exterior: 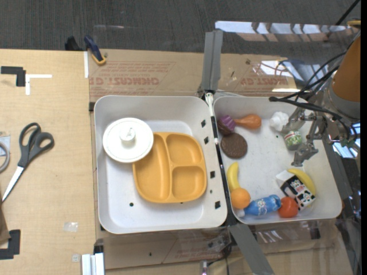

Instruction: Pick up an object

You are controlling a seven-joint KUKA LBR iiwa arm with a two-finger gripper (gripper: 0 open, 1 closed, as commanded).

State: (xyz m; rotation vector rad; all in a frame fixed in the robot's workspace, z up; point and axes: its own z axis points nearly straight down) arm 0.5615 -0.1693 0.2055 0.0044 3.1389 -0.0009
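The right bin (261,208) holds the toys. The claw (303,145) hangs over its far right part, just beside a green ball (293,139); whether it is open cannot be told. A straight descent onto the ball is advised.
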